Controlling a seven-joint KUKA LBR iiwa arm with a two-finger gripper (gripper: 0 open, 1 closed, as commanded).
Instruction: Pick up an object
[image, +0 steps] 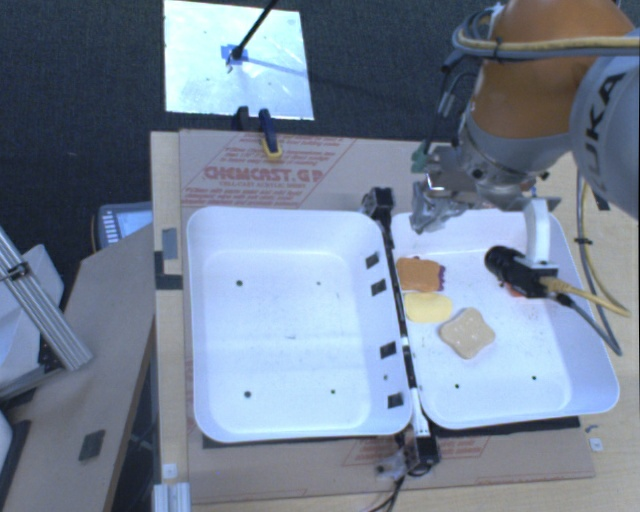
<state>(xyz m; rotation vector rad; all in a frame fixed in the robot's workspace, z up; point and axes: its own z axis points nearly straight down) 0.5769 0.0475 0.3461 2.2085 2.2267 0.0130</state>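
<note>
Nearest in the right-hand shallow white plastic bin (520, 372) lies a tan, toast-shaped flat piece (466, 333). Just beyond it, close or perhaps touching, is a pale yellow flat oval piece (428, 308). Beyond that, by the wall shared with the other bin, is an orange-brown flat square piece (419, 273). A purple edge shows at its right side, perhaps a second piece lying under it. The left-hand shallow white plastic bin (290, 330) shows a bare floor with a few dark dots.

Farthest back, the grey two-finger gripper (431, 214) hangs over the far left corner of the right-hand bin, just beyond the orange-brown piece and apart from it. Whether it is spread or pressed together cannot be told from this angle; nothing is seen in its grasp.

This looks like the approach step: no object has been picked up yet. The next move calls for settling on one piece, most likely the orange-brown one as the closest, and coming down squarely over it. All three lie flat and thin, so getting a hold on an edge may be hard.
</note>
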